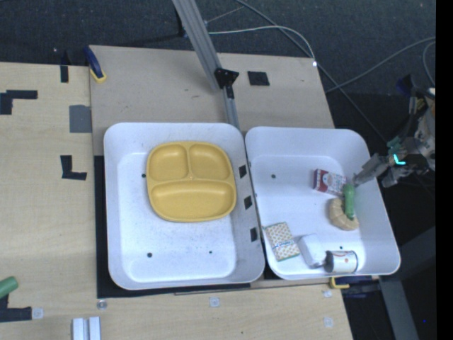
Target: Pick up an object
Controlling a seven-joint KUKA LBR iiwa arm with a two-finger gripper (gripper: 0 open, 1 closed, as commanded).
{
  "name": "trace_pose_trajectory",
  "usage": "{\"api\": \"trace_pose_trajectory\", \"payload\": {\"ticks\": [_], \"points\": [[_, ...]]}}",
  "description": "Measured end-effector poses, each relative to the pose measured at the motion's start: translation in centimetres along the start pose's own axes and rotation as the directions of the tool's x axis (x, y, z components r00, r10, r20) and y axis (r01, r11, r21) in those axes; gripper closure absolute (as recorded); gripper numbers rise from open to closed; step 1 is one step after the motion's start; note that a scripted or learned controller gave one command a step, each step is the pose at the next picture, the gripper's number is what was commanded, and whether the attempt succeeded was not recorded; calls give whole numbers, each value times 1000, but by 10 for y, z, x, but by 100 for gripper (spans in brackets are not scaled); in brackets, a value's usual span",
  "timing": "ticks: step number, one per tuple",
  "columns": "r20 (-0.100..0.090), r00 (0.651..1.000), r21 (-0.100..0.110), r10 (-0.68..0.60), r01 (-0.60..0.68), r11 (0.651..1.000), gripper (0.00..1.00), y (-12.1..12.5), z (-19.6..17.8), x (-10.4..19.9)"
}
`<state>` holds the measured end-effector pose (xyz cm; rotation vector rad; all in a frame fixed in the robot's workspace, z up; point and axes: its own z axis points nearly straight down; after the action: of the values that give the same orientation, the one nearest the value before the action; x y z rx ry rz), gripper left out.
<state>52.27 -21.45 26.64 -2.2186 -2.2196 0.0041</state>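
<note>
On the wooden worktop (42,190), the left shallow white bin (127,261) holds a yellow three-compartment plastic plate (191,181), lying flat toward its upper half. The right shallow white bin (283,147) beside it carries a small checked packet (280,241) near its lower left, a grey-and-white cylindrical object with a red band (333,259) along the lower edge, a red-and-white carton (328,181) and a tan rounded lump (342,217) with a green stick-like piece (349,200) touching it. The robot's claw (396,163) sits at that bin's right rim, above the wall; whether it is spread or pressed together cannot be told.
</note>
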Motion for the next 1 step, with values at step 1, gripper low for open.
{"api": "trace_pose_trajectory", "payload": {"ticks": [1], "points": [[1, 1000, -3, -1, 1, 1000, 0, 1, -1, 0]]}}
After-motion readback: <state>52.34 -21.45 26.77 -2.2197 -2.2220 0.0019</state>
